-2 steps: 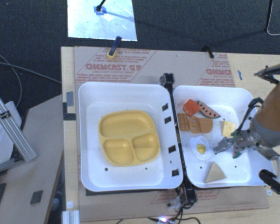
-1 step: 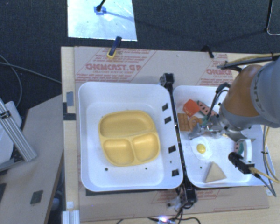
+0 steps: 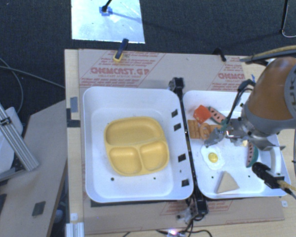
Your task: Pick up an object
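Note:
My gripper (image 3: 213, 138) hangs low in the right bin (image 3: 274, 184), just above the fried egg (image 3: 213, 158) and beside a brown waffle-like piece (image 3: 199, 130). An orange-red block (image 3: 201, 113) and a watermelon slice (image 3: 217, 116) lie at the back of that bin. A tan bread triangle (image 3: 227, 182) rests near the front. Another watermelon slice (image 3: 250, 155) lies to the right, partly under the arm (image 3: 274, 100). Nothing can be seen held in the gripper.
The left bin (image 3: 96, 179) holds a yellow divided plate (image 3: 136, 145). A black hinge strip (image 3: 183, 132) runs between the bins. The bulky arm covers the right bin's back right corner.

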You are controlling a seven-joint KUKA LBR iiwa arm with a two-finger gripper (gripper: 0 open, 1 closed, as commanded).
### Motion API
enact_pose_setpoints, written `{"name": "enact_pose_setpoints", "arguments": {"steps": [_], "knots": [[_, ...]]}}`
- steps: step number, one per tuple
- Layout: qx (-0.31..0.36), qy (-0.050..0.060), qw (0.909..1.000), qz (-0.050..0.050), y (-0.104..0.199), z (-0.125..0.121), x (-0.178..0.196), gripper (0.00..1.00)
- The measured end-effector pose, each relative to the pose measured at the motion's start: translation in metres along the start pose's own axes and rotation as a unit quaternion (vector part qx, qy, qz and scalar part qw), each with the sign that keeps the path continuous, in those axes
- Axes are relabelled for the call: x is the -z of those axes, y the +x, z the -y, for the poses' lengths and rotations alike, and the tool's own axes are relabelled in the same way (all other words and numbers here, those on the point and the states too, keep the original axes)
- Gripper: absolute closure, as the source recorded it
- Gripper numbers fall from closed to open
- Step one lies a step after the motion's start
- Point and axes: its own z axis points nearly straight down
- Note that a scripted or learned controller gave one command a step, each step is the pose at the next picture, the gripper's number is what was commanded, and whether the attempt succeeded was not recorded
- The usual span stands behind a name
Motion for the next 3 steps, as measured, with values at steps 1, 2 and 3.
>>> {"name": "enact_pose_setpoints", "arguments": {"steps": [1,2,3], "knots": [[-0.005,0.005,1.0000,0.001,-0.018,0.027,-0.110,0.00],[-0.004,0.003,1.0000,0.001,-0.029,0.025,-0.098,0.00],[-0.003,0.002,1.0000,0.001,-0.028,0.024,-0.087,1.00]]}}
